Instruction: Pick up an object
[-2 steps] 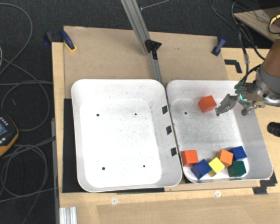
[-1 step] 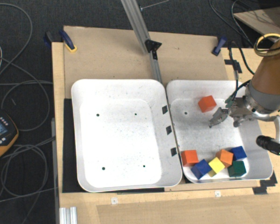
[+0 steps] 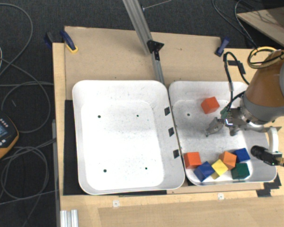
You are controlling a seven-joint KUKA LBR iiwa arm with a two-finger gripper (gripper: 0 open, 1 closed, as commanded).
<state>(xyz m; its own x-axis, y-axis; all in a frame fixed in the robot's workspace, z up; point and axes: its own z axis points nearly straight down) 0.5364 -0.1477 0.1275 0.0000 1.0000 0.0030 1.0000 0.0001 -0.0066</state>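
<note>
In the right bin (image 3: pixel 189 96), an orange cube (image 3: pixel 209 104) lies alone near the back. Along the front wall sits a cluster of cubes: orange (image 3: pixel 192 159), blue (image 3: pixel 203 170), yellow (image 3: pixel 219 167), a second orange (image 3: pixel 229 159), a second blue (image 3: pixel 241 154) and green (image 3: pixel 240 171). My gripper (image 3: pixel 223 128) hangs over the middle of this bin, just in front of and to the right of the lone orange cube. Its fingers (image 3: pixel 212 128) are spread open with nothing between them.
The left bin (image 3: pixel 85 91) is beside the right one, split from it by a ridge with black clips (image 3: pixel 171 131). A slanted metal pole (image 3: pixel 142 27) rises from the back. Cables lie on the floor at the left.
</note>
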